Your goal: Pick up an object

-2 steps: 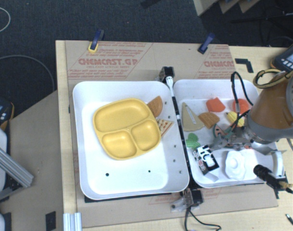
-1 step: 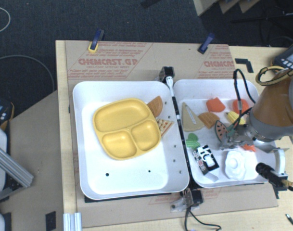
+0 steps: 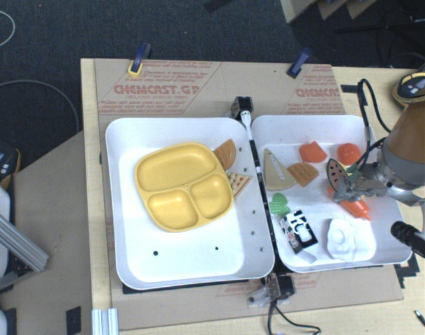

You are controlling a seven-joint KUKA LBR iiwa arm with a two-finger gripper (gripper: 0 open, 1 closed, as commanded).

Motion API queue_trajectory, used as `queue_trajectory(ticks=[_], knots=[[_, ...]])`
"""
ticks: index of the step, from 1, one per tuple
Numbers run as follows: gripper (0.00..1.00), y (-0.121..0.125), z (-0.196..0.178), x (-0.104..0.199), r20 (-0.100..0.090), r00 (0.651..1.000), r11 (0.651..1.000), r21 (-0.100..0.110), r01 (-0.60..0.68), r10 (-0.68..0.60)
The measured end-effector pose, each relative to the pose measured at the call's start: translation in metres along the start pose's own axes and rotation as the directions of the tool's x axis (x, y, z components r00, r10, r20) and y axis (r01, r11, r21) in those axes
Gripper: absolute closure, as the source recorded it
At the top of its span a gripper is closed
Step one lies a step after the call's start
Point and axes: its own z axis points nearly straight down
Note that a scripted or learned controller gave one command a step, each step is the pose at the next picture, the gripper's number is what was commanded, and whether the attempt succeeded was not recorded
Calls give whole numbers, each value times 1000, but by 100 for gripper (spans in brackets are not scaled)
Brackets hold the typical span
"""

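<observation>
Two shallow white bins are set side by side on the bench. The left bin (image 3: 121,208) holds a yellow divided tray (image 3: 183,185), with a brown wedge (image 3: 226,153) and a small cracker-like piece (image 3: 239,181) touching its right edge. The right bin (image 3: 296,125) holds the loose objects: a pale wedge (image 3: 273,172), a brown slab (image 3: 303,174), two orange pieces (image 3: 312,151) at the far side, a green item (image 3: 279,204), a black-and-white item (image 3: 298,230) and a white lump (image 3: 342,237) near the front. The gripper (image 3: 346,185) is lowered at the right side of this bin, over a watermelon-like slice (image 3: 334,175) and an orange carrot-like piece (image 3: 356,208). Whether anything is gripped cannot be told.
</observation>
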Motion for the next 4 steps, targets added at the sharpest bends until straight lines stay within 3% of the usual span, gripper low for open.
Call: queue_trajectory(ticks=[1, 2, 3, 4], knots=[[100, -1, -61, -7, 0, 1000, 1000, 0, 1, -1], [100, 0, -72, -7, -1, 1000, 1000, 1, 1, -1], [100, 2, -71, 51, -4, 1000, 1000, 7, 2, -2], [100, 20, -77, 105, -2, 1000, 1000, 3, 2, -2]])
